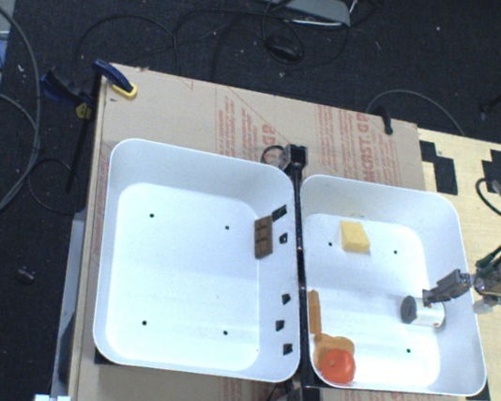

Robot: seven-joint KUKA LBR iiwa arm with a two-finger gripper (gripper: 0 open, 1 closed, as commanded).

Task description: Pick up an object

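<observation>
The gripper (425,304) reaches into the right bin (466,278) from its right rim, low over a grey-and-white object (422,312); whether it holds it I cannot tell. A yellow block (354,237) lies near the back, a red ball (336,363) and orange stick (314,312) at the front-left. A brown bar (263,238) leans in the left bin (128,250). Cables (164,33) cross the dark floor.

Both white bins (207,178) look like smooth, slightly glossy plastic; the bench (245,118) under them is matt brown cardboard with red print; the yellow block (355,237) looks spongy and matt
</observation>
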